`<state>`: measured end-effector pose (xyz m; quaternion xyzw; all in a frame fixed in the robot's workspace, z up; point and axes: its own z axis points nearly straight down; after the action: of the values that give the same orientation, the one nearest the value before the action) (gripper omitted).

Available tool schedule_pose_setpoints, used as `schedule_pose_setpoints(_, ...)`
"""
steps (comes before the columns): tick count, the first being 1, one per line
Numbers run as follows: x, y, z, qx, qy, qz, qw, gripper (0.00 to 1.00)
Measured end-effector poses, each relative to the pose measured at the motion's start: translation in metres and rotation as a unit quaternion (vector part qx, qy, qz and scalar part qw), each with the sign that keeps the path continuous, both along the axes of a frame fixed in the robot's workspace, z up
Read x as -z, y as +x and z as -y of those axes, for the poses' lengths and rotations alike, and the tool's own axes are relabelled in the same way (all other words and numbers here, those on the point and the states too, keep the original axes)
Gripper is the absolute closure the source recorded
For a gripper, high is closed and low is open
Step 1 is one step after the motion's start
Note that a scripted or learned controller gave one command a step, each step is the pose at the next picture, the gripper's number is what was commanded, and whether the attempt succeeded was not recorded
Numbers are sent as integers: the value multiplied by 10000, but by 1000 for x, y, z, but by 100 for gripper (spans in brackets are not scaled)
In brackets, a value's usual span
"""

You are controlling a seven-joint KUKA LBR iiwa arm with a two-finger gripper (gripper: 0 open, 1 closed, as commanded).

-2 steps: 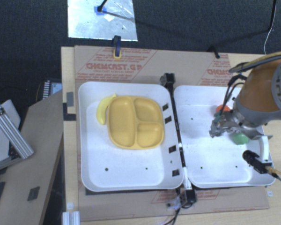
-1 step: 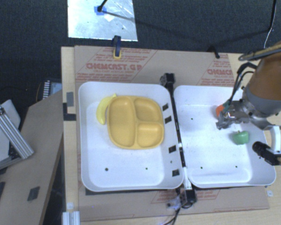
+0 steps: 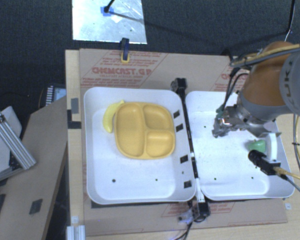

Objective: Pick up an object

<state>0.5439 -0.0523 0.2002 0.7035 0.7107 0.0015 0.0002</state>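
Gripper (image 3: 221,129), grip state unclear, hovers over right bin (image 3: 230,179) near small green object (image 3: 258,146).

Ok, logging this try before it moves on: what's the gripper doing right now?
Gripper: over the right bin; open or closed cannot be told, and nothing visible in its grasp.

A dark, speckled floor (image 3: 30,34) runs across the top and down the left side. On it, past the bench's far edge, lies a shiny silver sheet (image 3: 109,13) with a small blue piece (image 3: 106,10) near its middle and a thin black cable (image 3: 190,34) trailing off to the right. The bench top is covered by brown cardboard (image 3: 140,66) printed with red lettering. At the left edge stands a slanted aluminium rail (image 3: 10,139) beside a tan board (image 3: 40,174).
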Motion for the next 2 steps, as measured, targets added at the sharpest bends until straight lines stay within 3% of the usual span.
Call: schedule_pose_setpoints(2, -2, 22, -106, -3, 3, 1, 10000, 100)
